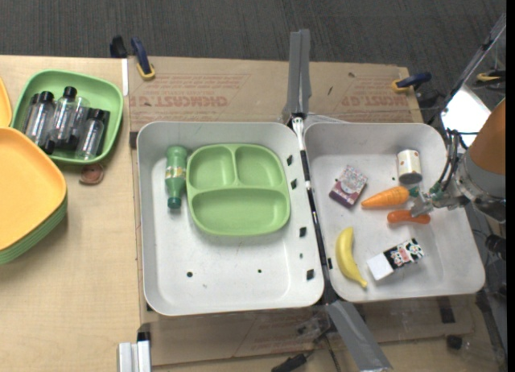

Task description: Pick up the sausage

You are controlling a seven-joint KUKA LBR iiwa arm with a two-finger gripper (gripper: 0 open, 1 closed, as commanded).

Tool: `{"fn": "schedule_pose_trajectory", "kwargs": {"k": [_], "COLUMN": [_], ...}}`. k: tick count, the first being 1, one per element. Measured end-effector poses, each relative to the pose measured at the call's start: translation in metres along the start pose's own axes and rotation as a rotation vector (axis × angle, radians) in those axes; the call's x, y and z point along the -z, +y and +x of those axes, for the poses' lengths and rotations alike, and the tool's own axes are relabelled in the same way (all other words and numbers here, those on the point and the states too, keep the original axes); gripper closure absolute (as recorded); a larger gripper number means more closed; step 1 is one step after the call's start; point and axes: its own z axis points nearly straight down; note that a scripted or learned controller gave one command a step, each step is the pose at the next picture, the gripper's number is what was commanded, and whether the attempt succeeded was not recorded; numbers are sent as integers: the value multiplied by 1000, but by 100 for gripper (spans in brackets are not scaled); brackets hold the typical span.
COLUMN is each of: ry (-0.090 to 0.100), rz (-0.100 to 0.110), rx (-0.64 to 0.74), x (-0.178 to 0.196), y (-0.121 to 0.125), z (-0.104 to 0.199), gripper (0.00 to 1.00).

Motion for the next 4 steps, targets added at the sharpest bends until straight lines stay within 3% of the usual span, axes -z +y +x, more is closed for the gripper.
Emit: {"fn": "schedule_pose_trajectory", "kwargs": {"k": [1,2,3,4], "ry": [14,15,16,15], "rz": [23,25,26,25], "rx": [26,19,-9,6], "x": [54,-13,-11,-12], "y": [55,-12,-42,-27], "z": [11,-2,50,18], "gripper": [100,100,100,100]}}
